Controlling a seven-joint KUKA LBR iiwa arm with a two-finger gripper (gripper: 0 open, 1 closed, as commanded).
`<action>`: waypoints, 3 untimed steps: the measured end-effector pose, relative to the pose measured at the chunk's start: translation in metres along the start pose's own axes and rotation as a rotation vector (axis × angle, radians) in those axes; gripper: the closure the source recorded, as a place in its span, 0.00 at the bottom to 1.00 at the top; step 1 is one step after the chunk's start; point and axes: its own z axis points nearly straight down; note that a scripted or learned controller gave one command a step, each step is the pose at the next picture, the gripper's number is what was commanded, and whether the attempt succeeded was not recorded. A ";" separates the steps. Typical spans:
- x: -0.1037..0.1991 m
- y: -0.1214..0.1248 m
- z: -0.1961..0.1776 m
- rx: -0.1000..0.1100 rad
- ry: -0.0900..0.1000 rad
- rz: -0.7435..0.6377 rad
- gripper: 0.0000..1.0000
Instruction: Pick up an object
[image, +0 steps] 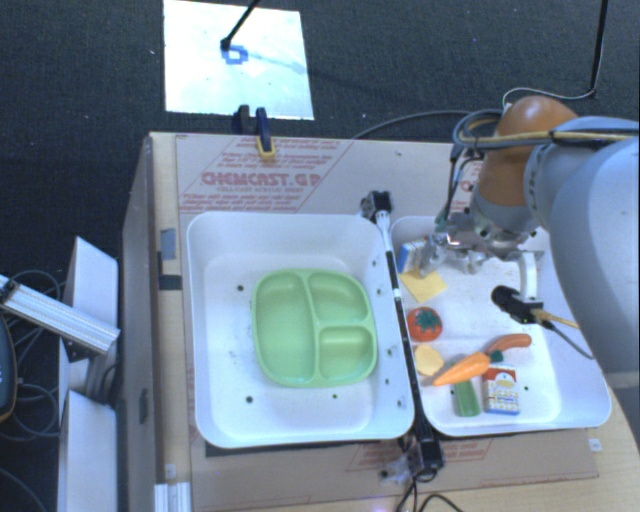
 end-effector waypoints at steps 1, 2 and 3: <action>0.000 0.000 0.000 0.000 0.000 0.000 0.00; -0.001 0.000 0.000 0.000 0.002 0.001 0.00; -0.001 0.000 0.000 0.000 0.001 0.000 0.00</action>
